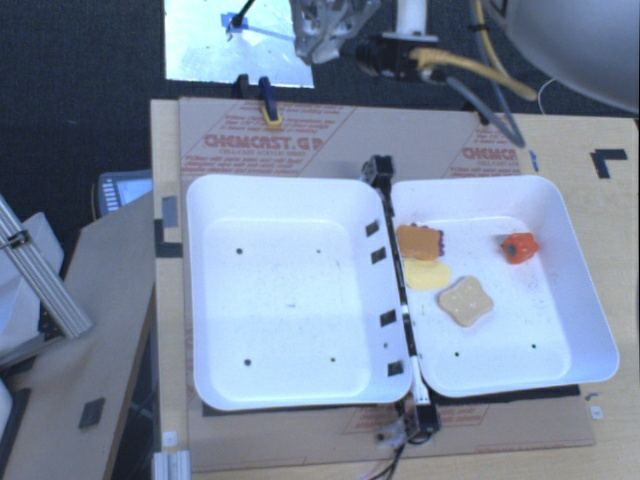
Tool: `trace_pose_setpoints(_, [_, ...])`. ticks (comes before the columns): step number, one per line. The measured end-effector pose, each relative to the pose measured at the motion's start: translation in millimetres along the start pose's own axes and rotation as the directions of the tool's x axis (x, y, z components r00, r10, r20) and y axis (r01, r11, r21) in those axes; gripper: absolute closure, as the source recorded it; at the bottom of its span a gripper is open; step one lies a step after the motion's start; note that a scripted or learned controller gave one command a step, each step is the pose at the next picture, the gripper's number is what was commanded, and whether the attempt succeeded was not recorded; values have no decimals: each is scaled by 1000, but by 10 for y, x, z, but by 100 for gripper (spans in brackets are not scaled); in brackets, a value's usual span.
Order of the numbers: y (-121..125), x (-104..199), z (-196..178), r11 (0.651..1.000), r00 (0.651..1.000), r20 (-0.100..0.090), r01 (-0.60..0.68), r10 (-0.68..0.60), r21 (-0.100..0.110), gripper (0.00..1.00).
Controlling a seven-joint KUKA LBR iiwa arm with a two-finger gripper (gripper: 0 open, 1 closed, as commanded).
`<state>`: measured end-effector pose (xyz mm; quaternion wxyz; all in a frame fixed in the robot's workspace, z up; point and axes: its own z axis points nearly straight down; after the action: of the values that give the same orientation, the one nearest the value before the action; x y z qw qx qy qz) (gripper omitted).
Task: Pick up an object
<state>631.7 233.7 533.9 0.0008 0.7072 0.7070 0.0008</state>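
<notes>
While nothing is gripped, these points are noted.
Right bin point(575, 298): four small toy foods are held; bare floor is left toward its near and right walls.
Toast slice point(465, 301): judged light, stiff; best pinched across its flat sides, apart from the yellow disc point(427, 275).
End effector point(322, 30): raised beyond the bins; finger state cannot be told.

Smooth glossy white plastic bins point(285, 193), matt cardboard sheet point(330, 133), pale wooden bench point(165, 128)
</notes>
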Motion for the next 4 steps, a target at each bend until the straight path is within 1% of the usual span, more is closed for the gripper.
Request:
trace_pose_setpoints(1, [309, 0, -10, 1000, 1000, 0, -1, 1, -2, 100])
trace_pose_setpoints(2, [367, 4, -13, 1000, 1000, 0, 0, 0, -1, 100])
trace_pose_setpoints(3, [365, 6, -14, 1000, 1000, -1, 0, 0, 0, 0])
trace_pose_setpoints(4, [364, 9, -132, 1000, 1000, -1, 3, -3, -3, 100])
